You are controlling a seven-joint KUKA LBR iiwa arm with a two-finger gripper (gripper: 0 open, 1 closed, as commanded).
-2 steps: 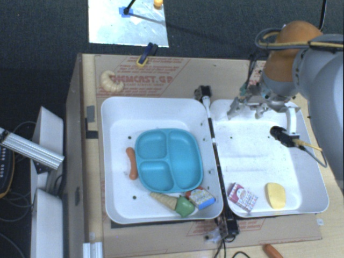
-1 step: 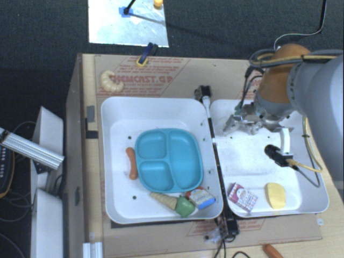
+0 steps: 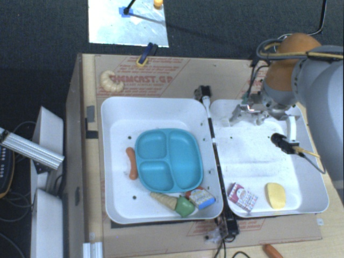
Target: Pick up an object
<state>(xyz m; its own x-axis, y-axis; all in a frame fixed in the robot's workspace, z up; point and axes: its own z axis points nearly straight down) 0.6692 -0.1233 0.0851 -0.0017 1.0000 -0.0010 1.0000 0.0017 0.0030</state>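
Note:
My gripper [image 3: 248,115] hangs over the far left part of the right bin [image 3: 312,198], with no object seen in it. A yellow oval block [image 3: 276,195] lies at that bin's near right. A red and white packet [image 3: 242,197] rests at its near left. In the left bin [image 3: 110,160] a blue divided plate [image 3: 168,159] takes up the middle. An orange sausage [image 3: 131,163] lies to the plate's left. A pale cone [image 3: 165,200], a green piece [image 3: 185,207] and a small blue and white pack [image 3: 202,198] sit along the near edge.
The grey arm with its orange band [image 3: 293,58] comes in from the upper right, above the right bin's far corner. A rail [image 3: 213,144] divides the two bins. A pale ring-shaped piece [image 3: 111,80] lies on the cardboard behind the left bin.

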